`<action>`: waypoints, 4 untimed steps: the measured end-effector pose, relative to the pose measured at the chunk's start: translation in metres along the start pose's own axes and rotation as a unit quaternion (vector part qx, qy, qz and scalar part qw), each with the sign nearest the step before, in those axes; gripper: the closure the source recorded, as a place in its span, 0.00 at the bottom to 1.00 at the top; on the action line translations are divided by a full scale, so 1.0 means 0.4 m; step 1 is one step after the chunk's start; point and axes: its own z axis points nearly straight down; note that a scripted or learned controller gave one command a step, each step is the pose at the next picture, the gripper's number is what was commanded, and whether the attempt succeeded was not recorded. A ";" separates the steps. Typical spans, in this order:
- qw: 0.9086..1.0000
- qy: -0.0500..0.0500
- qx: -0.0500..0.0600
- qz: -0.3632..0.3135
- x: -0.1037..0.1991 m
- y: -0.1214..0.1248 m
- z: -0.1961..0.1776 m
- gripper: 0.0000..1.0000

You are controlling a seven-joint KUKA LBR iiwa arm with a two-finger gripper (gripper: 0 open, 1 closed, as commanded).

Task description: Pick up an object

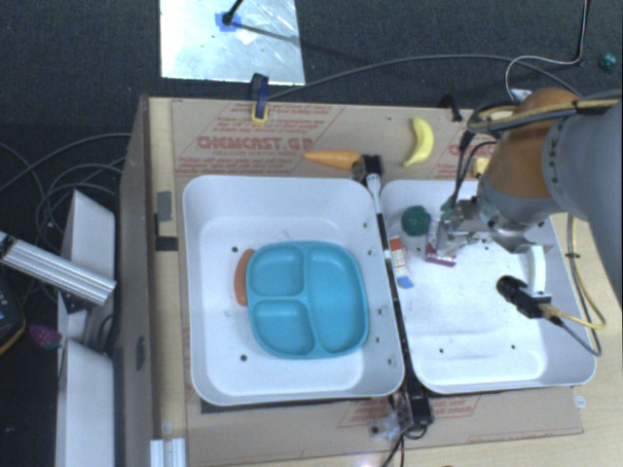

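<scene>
Camera view: gripper over small pink-purple object in right bin; grip unclear.

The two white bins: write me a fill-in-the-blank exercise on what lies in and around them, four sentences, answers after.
1. The blue divided plate lies in the ____ bin.
2. The gripper hangs over the ____ bin.
3. The yellow banana lies on the cardboard, ____ the bins.
4. The hot dog lies against the plate's ____ edge.

Missing words: left; right; outside; left
</scene>
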 end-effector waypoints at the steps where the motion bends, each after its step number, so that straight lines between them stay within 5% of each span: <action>1: 1.000 0.000 0.001 0.002 -0.032 -0.128 0.004 1.00; 2: 1.000 0.000 0.001 0.002 -0.031 -0.128 0.004 0.00; 3: 1.000 0.001 0.016 0.000 -0.032 0.115 0.078 0.00; 4: 1.000 0.000 0.011 -0.002 -0.030 0.121 0.049 1.00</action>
